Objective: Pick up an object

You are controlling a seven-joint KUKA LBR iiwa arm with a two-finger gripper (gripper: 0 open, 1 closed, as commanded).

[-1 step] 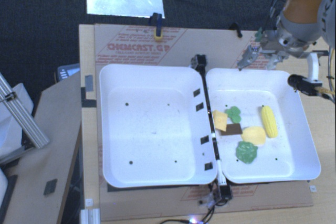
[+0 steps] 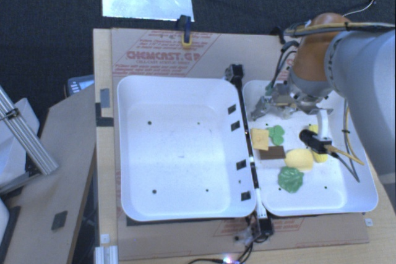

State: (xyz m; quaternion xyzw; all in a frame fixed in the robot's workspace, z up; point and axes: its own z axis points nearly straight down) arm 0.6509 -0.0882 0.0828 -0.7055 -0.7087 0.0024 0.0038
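Right bin (image 2: 356, 198) has a little pile in it: green blob (image 2: 290, 178) at 6 o'clock, then yellow lump (image 2: 299, 159), brown block (image 2: 271, 153) and tan square (image 2: 260, 138). Gripper (image 2: 270, 106) hovers at the bin's 11 o'clock, nothing gripped; can't tell if it's clenched.

The tool (image 2: 272, 105) hangs over the right bin (image 2: 356, 195) near its twelve o'clock rim. At six o'clock from it lie a yellow block (image 2: 260, 138), brown block (image 2: 271, 153), yellow lemon (image 2: 299, 159) and green lump (image 2: 290, 178).
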